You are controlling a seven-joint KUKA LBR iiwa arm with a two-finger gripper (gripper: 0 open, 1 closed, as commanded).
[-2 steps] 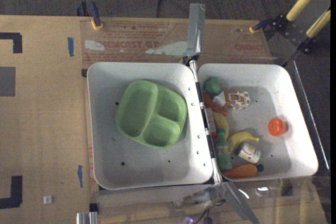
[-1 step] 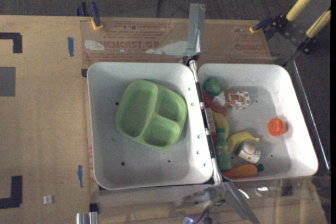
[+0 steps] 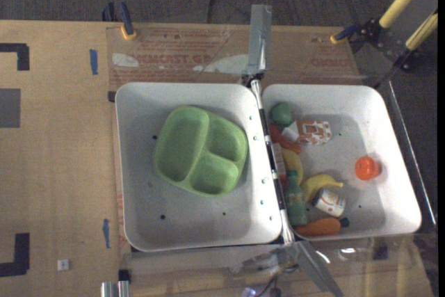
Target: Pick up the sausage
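The sausage is a short reddish-brown piece lying at a slant in the right bin, close against that bin's left wall. A dark green round item touches it from above. A small white and orange carton lies just to its right, and a yellow piece sits just below it.
In the right bin are also an orange ball, a banana, a small can, a carrot and a green item. The left bin holds a green divided plate.
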